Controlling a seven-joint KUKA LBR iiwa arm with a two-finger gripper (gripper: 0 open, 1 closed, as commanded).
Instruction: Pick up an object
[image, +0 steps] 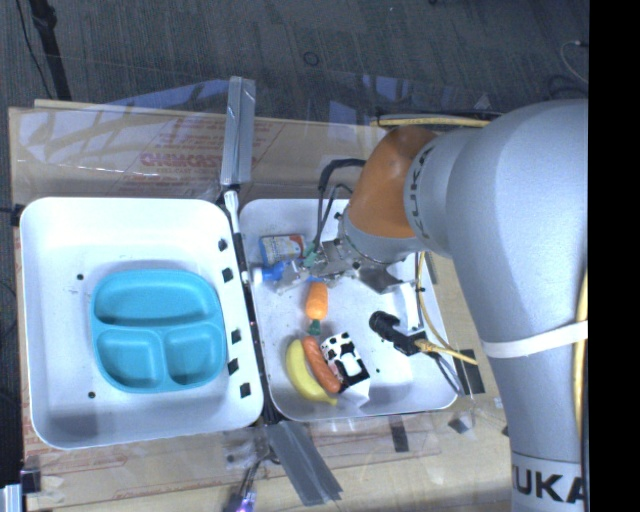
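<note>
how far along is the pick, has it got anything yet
Done: the grey arm's gripper is down inside the right white bin. In hand: nothing visibly lifted; the orange carrot, yellow banana and black-and-white toy lie on the bin floor. Left: grasping and raising one.

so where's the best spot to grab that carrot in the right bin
Probably across the orange body of the carrot, around its middle, coming from above. It lies flat, lengthwise up the bin, green end toward the banana, with open floor on both sides for the fingers.
</note>
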